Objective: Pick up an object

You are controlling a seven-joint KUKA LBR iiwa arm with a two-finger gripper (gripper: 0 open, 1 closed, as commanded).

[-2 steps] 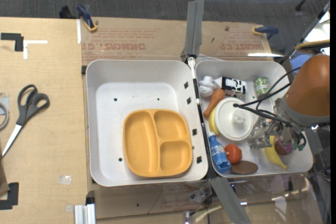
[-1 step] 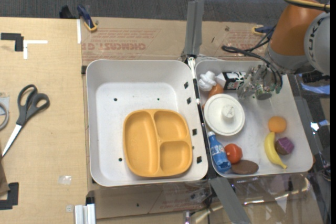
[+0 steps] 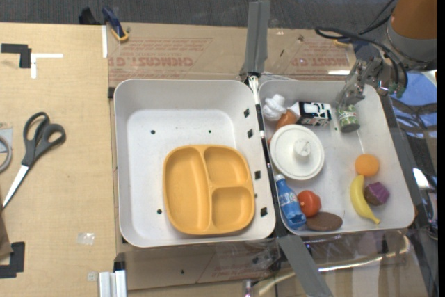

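My gripper (image 3: 352, 95) hangs over the far right corner of the right bin (image 3: 396, 149), below the orange-banded wrist. Directly under its tip is a small grey-green cylinder (image 3: 348, 119); whether the two touch is unclear. In the same bin lie a white round lidded bowl (image 3: 297, 151), a black-and-white carton (image 3: 314, 113), a white crumpled item (image 3: 274, 106), an orange (image 3: 367, 165), a banana (image 3: 360, 199), a purple object (image 3: 377, 193), a red tomato (image 3: 309, 202), a brown potato (image 3: 324, 221) and a blue bottle (image 3: 288, 202).
The left bin (image 3: 139, 149) holds a yellow divided plate (image 3: 208, 188). Scissors (image 3: 35, 142) lie on the wooden bench at the left. A blue clip (image 3: 115, 23) sits on the cardboard behind the bins. Cables trail at the right edge.
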